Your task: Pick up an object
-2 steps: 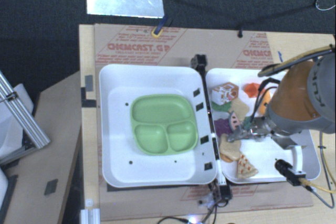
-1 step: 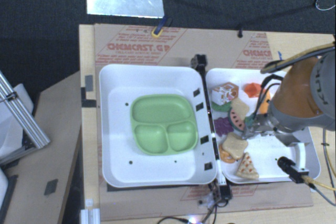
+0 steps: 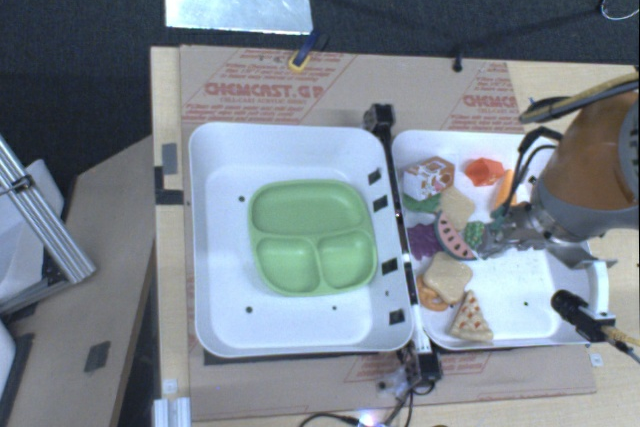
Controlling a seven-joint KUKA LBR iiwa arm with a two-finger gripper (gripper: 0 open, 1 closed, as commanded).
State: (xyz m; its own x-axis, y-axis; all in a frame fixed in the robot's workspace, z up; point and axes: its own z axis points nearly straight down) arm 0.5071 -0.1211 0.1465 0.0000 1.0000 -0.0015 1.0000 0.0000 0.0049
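Gripper (image 3: 490, 240) is reaching in from the right into the right bin (image 3: 530, 320), and whether it is released or clenched I cannot tell, though its tip is sitting at the watermelon slice (image 3: 459, 236). That toy is lying crowded among a bread slice (image 3: 449, 277), a pizza wedge (image 3: 470, 317) and a small carton (image 3: 428, 179). I judge it is risking nudging neighbours or closing on nothing.

bench (image 3: 170, 245) | printed sheet (image 3: 260, 85) | 2 white bins (image 3: 215, 165) side by side
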